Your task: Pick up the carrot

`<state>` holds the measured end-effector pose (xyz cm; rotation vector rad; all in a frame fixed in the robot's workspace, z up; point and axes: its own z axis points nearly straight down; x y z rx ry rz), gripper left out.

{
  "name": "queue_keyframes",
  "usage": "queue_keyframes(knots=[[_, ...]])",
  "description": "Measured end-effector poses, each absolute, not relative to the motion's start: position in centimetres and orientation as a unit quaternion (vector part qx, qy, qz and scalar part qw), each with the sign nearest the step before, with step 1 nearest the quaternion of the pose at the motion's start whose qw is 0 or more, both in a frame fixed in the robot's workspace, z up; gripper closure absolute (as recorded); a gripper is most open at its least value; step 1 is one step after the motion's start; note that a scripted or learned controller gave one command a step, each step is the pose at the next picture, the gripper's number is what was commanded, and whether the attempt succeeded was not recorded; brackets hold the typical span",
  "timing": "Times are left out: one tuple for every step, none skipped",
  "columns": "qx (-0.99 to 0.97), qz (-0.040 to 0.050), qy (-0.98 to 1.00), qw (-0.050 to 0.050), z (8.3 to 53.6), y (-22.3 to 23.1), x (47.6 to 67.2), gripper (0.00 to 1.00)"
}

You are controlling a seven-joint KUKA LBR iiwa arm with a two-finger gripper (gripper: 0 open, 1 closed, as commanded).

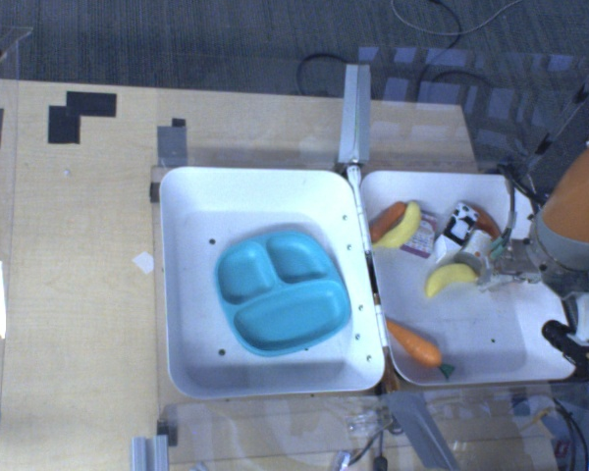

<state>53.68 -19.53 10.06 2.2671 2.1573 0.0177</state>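
The carrot (413, 343) is orange with a small green end. It lies along the front left wall of the right bin (530, 346), pointing toward the front right. My gripper (490, 267) hangs over the middle of that bin, to the right of and behind the carrot and clearly apart from it. It sits right beside a yellow banana-like piece (450, 279). The arm's orange band (581, 200) shows at the right edge.
The back of the right bin holds a second yellow banana (405, 228) over an orange item (385, 218), a pink packet (424, 235), a black-and-white object (459, 223) and a red-orange piece (487, 224). A blue divided plate (283, 293) lies in the left bin (191, 263).
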Motion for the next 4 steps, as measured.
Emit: queue_keyframes(knots=[[0.727, 0.0018, 0.686, 0.003, 22.7, -16.9, 51.8, 1.00], [0.725, 0.0032, 0.689, 0.006, 23.9, -16.8, 52.0, 1.00], [0.725, 0.0033, 0.689, 0.006, 23.9, -16.8, 52.0, 0.00], [0.736, 0.0005, 0.677, 0.002, 18.7, -18.8, 54.6, 0.00]])
